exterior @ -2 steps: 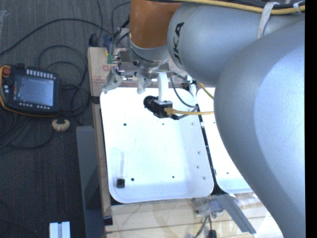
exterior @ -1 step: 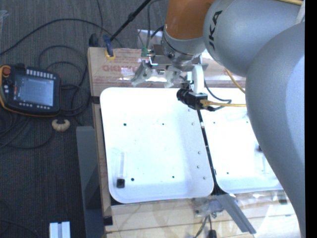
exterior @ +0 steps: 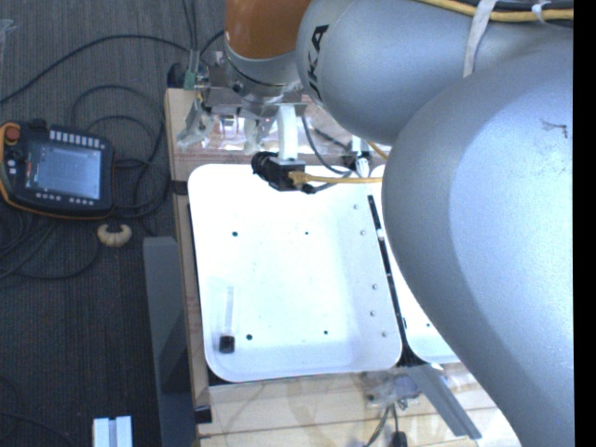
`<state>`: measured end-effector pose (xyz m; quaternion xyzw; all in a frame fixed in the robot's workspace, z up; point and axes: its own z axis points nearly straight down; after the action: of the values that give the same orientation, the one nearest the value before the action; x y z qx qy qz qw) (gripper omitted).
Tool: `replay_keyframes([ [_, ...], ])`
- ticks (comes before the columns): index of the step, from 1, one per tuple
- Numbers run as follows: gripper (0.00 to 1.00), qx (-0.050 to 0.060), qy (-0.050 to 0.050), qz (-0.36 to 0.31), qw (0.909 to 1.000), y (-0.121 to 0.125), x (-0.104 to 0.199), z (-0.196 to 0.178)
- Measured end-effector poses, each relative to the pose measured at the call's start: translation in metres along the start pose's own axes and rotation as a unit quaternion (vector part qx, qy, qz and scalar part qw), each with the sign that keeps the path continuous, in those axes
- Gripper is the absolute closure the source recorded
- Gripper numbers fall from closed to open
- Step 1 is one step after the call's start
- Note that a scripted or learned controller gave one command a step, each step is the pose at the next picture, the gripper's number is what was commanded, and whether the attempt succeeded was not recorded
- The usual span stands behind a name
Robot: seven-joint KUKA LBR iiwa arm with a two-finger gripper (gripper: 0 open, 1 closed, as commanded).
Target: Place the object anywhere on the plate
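Gripper [exterior: 235, 124] above the far rim of the left bin [exterior: 289, 277], jaw state unclear, small dark object [exterior: 225, 344] near the front-left corner.

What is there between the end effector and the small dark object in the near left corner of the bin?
In the camera view, bare white bin floor with a few tiny dark dots separates the end effector from the small dark object.

A: so the arm [exterior: 484, 156] is shiny grey with an orange band [exterior: 265, 12], right?

B: yep. Both bins are plain white, the left bin [exterior: 293, 277] speckled with a few tiny dark dots. Wood-tone surface [exterior: 307, 413], dark grey floor [exterior: 84, 343], black pendant [exterior: 56, 168] with an orange edge.
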<state>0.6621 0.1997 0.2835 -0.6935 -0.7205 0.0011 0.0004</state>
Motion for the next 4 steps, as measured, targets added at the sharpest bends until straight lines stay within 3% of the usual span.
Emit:
replay_keyframes([
  [1, 0.0, -0.001, -0.001, 0.023, 0.9997, -0.077, -0.02, -0.092],
  [2, 0.0, 0.0, -0.001, 0.073, 0.9974, -0.174, -0.026, -0.095],
  [3, 0.0, 0.0, 0.0, -0.249, 0.9684, -0.17, -0.007, -0.023],
  [4, 0.0, 0.0, 0.001, -0.513, 0.8583, -0.122, 0.014, 0.056],
])
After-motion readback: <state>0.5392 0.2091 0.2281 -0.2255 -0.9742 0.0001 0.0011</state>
